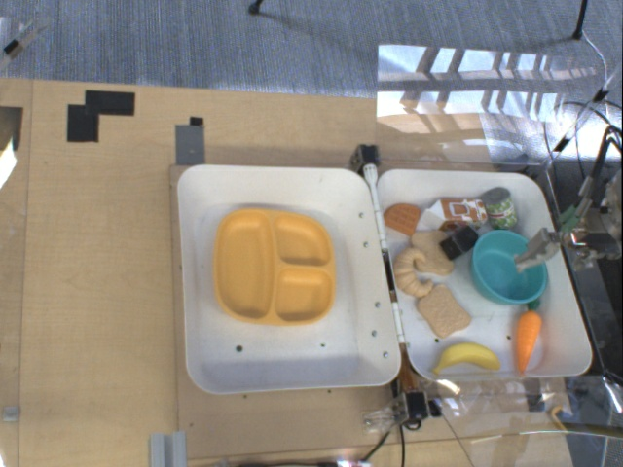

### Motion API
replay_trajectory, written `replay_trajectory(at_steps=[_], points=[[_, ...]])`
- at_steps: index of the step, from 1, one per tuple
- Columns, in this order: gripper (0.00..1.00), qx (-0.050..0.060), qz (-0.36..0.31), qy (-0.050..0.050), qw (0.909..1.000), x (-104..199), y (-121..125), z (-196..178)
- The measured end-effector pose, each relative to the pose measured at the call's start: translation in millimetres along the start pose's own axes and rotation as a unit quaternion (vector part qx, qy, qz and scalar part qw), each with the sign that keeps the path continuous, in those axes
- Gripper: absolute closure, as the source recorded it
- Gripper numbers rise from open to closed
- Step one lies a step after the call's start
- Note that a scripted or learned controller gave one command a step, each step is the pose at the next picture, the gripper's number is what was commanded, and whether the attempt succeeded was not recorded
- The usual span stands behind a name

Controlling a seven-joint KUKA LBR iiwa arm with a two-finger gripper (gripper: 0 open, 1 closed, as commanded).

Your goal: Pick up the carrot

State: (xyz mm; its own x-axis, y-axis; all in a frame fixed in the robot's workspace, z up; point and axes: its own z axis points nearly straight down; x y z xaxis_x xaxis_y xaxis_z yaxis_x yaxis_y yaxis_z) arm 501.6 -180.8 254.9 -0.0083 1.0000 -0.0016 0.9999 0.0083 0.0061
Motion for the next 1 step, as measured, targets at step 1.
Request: replay_trajectory(at_steps=[1], points=[[0.0, 0.003, -0.049, 0.001, 0.9988, -16.6, -3.0, 92.5]])
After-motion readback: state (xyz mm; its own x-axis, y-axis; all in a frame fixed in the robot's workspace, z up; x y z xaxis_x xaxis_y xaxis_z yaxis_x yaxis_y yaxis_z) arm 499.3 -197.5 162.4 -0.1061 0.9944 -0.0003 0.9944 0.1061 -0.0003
